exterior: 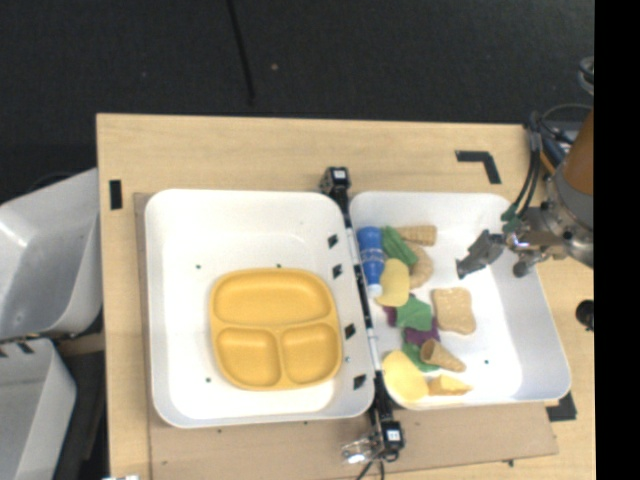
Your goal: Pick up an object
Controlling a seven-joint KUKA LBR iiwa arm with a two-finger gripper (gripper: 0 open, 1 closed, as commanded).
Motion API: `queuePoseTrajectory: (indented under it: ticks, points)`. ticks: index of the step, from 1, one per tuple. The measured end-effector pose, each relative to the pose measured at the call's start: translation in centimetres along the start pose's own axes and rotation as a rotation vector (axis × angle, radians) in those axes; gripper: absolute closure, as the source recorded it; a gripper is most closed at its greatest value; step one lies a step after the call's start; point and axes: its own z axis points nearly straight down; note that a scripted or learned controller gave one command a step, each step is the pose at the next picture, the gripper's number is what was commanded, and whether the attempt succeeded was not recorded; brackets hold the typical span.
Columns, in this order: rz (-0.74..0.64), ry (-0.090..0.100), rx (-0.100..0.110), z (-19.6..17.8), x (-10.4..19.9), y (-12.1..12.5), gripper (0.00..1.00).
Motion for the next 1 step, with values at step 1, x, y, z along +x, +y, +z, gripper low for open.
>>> queuePoseTrajectory:
  ticks: [1]
  points:
    - [0.001, 0.004, 0.013, 14.32, 2.98, -3.08, 0.00]
